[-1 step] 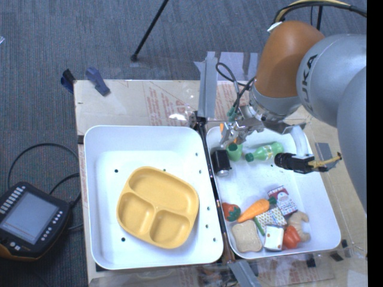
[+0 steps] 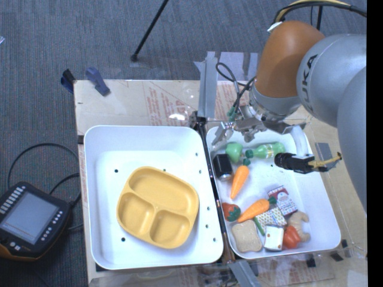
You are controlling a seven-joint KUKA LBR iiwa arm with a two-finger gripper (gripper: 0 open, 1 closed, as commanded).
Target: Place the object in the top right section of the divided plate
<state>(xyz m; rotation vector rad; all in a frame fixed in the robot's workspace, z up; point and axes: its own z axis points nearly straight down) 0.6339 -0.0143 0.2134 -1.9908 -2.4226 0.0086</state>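
Note:
A yellow divided plate (image 2: 158, 206) with three sections lies in the left white bin (image 2: 102, 154). The right bin (image 2: 326, 211) holds the toy food. My gripper (image 2: 234, 134) hangs over that bin's far left corner, just above a green bottle (image 2: 263, 151) lying on its side and its round green end (image 2: 234, 152). The fingers look open, and nothing shows between them. A black can (image 2: 222, 165) and an orange carrot (image 2: 239, 181) lie just in front of the bottle.
Nearer the front of the right bin lie a second carrot (image 2: 254, 209), a red fruit (image 2: 230, 211), a bread slice (image 2: 246, 237), small packets (image 2: 282, 201) and a tomato (image 2: 291, 237). A black plug (image 2: 294, 162) on the arm's cable hangs over the bin. A teach pendant (image 2: 27, 219) lies at the left.

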